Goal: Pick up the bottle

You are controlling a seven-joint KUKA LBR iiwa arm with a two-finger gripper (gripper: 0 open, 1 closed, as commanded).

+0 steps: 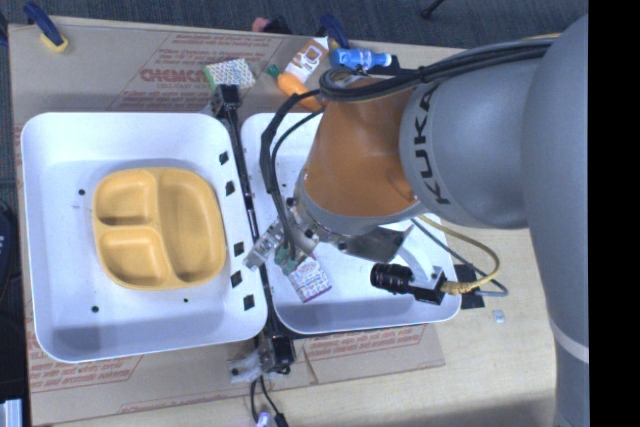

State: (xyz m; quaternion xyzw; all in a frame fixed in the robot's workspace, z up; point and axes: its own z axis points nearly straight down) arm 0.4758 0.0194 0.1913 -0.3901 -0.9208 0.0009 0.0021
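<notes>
Most likely to fail by closing on the wrong thing: gripper (287, 249) low at the lower left of the right bin (345, 317), just beside a small patterned packet (311, 283), while what looks like the bottle (300, 69), orange and white, lies at the upper centre of the frame, beyond that bin's top rim, on the cardboard sheet (160, 75) and next to a blue object (360, 58). Well apart, then, from the tool, with the bulk of the arm in between. Could also sweep the bottle off the bench on any reach upward, given the orange band (355, 160) and grey wrist looming just below it and partly covering its lower end. Could snag as well on the black cable (268, 150) looping down the wrist's left side, close to the divider between the bins. As to pose: reaching in from the right of the frame, bent steeply down, wrist over the middle of the right bin, tool end pointing toward the lower left, near the bin's inner wall. Cannot tell whether released or clenched, too small and cluttered at the tip to judge; nothing plainly held. Left bin (40, 215) taken up by a yellow divided plate (158, 226), untouched and well clear of the arm.
</notes>
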